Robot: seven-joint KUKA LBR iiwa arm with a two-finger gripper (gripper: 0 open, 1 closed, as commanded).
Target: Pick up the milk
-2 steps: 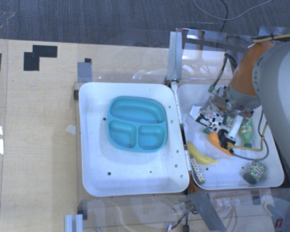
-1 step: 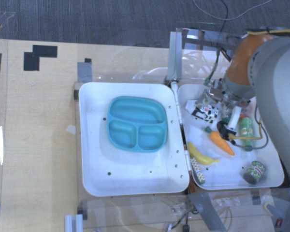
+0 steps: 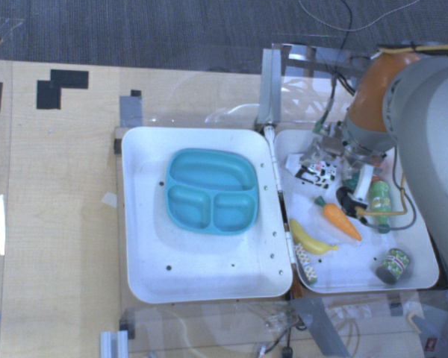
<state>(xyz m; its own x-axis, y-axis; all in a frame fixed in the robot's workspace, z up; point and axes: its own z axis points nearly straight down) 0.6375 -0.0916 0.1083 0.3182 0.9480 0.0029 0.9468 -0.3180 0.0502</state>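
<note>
milk carton (image 3: 315,171), the one with the black-and-white cow print, is lying tipped over in the right bin (image 3: 425,274), near that bin's far-left corner, close to the divider between the two bins. its long axis runs on a slant, roughly from the bin's left edge up toward the far edge

claw (image 3: 352,176) is low in the same bin, just right of the carton, so the carton lies to the left of it, near or maybe touching, can't separate them. wrist hides the tips, so can't tell if the claw is apart or together, and nothing is visibly between them

green bottle (image 3: 378,198) and carrot (image 3: 342,221) sit just nearside of the claw, crowding risk. banana (image 3: 311,238) further toward the near-left
</note>
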